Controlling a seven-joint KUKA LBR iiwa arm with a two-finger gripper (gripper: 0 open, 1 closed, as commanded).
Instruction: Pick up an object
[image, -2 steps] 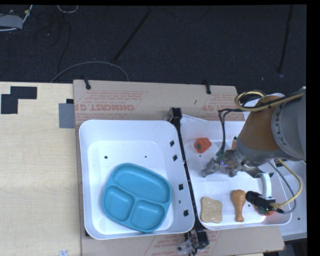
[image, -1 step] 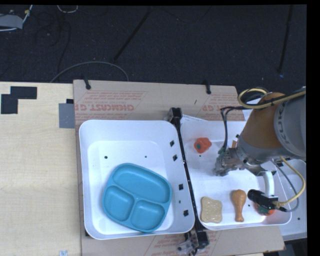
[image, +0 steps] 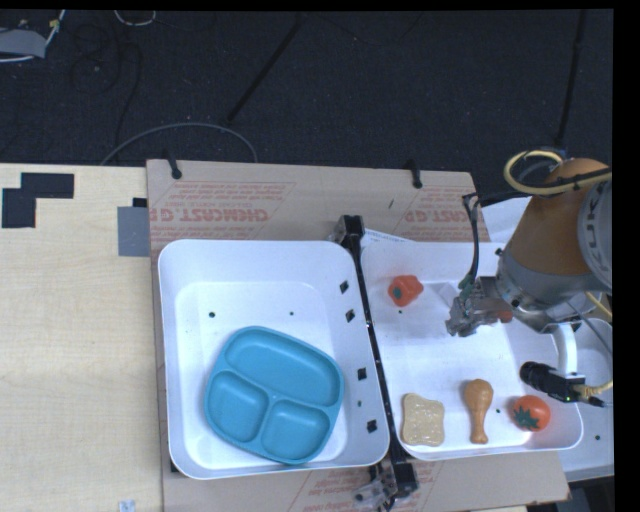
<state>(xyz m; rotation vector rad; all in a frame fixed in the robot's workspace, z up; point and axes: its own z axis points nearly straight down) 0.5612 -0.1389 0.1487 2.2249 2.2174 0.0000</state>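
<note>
I read this as the approach step, nothing lifted yet. The arm (image: 555, 240) comes in from the right over the right bin (image: 400, 270). The left bin (image: 180, 300) holds a blue tray (image: 273, 395) with three compartments. In the right bin the loose things lie apart from each other: a bread slice (image: 423, 420) near the front, a drumstick (image: 479, 405) just right of it, a tomato (image: 531, 413) at the near right corner, and a small red piece (image: 405, 290), perhaps a strawberry, toward the far left. My gripper (image: 462, 322) hangs over bare floor in the middle of the bin, between the red piece and the drumstick and touching neither. It is small and dark here, so I cannot tell how it is set, and I see nothing in it. Next I would pick one target, centre over it, then descend squarely.
</note>
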